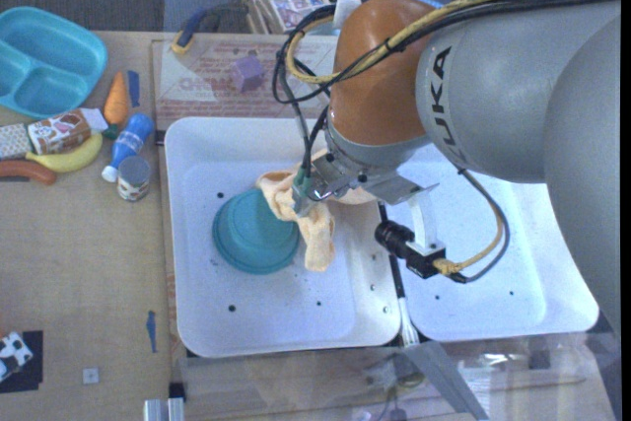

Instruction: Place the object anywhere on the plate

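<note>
Camera view, 2 shallow white bins side by side. The grey arm with the orange band reached in from the right, over the left white bin [197, 311].

Gripper [304, 192] sat low over the middle of the left bin, its tip against the top of the crumpled pale yellow cloth [317, 237]. The wrist hid the tip, so I could not tell whether it was open, closed or clamped on the cloth.

The cloth lay in the left bin, just right of the round teal plastic plate [251, 237]. Its upper fold touched the plate's upper-right rim and appeared to overlap it. The rest trailed down onto the bin floor beside the plate. The plate rested left of the bin's centre.

The right white bin [532, 291] was partly covered by the arm.

On the wooden bench left of the bins:
- light blue divided tray [44, 59]
- orange carrot [118, 97]
- yellow banana [69, 158]
- blue-and-white bottle [128, 145]
- small grey can [134, 178]

A small purple block [246, 71] lay behind the left bin.
</note>
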You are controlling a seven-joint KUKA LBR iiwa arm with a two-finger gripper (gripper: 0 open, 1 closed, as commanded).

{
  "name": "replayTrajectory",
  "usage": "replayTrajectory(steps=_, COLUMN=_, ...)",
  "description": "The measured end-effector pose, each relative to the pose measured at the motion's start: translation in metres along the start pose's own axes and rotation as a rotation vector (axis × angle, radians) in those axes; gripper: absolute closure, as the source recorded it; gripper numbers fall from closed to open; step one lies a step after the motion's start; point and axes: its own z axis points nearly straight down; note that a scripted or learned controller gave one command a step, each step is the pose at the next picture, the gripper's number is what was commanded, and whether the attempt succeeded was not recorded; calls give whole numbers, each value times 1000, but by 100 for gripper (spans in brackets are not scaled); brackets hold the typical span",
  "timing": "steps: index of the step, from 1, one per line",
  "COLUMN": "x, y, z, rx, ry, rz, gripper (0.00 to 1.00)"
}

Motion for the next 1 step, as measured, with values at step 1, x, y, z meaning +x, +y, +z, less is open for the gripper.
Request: replayTrajectory(steps=1, x=-1, y=0, z=0, rx=0, ry=0, rz=1, gripper=0)
